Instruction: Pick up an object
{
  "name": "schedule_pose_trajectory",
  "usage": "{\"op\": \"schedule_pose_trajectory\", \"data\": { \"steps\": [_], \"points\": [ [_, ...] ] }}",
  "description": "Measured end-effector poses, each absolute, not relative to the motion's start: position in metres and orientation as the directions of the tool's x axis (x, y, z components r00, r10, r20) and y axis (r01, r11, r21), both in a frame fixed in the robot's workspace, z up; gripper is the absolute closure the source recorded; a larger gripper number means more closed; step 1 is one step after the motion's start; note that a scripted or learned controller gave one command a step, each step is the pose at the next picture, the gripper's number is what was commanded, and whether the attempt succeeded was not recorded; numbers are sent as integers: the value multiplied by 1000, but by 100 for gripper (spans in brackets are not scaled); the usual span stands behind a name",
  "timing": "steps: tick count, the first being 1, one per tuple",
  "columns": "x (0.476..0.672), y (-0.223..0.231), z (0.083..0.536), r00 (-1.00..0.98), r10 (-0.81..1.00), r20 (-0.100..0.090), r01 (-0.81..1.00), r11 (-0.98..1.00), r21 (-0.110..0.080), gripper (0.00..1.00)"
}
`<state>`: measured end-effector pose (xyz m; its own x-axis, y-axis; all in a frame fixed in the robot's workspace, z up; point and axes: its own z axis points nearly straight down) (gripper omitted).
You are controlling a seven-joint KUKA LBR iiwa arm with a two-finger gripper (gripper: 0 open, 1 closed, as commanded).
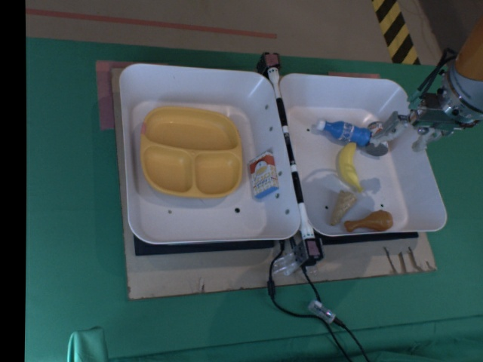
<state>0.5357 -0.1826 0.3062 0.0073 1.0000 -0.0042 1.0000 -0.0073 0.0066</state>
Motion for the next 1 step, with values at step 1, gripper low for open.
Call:
{"op": "schedule_pose_trajectory", "data": {
  "steps": [1],
  "points": [
    [488,-157,187,8,1000,-9,1000,-8,21,0]
  ]
}}
